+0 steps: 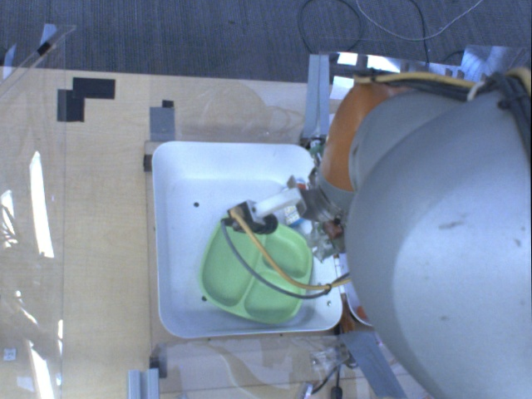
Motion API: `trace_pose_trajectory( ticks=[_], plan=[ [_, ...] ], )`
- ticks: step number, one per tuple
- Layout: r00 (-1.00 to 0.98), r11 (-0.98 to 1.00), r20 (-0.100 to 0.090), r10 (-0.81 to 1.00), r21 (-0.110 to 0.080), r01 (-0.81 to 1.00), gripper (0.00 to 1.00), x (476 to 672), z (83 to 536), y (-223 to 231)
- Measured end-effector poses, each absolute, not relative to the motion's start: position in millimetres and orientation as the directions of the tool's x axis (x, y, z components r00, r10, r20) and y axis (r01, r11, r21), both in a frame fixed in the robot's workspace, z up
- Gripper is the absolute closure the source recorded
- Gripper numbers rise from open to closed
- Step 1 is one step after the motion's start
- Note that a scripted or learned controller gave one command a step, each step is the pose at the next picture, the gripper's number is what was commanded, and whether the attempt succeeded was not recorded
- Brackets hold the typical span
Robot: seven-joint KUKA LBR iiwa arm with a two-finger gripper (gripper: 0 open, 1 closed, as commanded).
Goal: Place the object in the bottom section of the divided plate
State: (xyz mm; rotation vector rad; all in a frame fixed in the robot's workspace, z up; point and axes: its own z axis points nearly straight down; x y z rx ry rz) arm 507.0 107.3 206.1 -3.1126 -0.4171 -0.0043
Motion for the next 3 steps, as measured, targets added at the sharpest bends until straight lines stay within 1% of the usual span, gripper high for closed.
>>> trace_pose_trajectory(
  ticks=[1,2,3],
  plan=[
    [0.978,-0.978,0.002,0.211,-0.001,0.211,1.0,487.5,182.6,142.5],
    [0.969,-0.969,0.008,0.249,0.003,0.249,1.0,488.6,334.1,76.8],
    [0.941,-0.941,-0.002,0.339,-0.001,0.339,1.0,486.3,198.3,154.0]
  ],
)
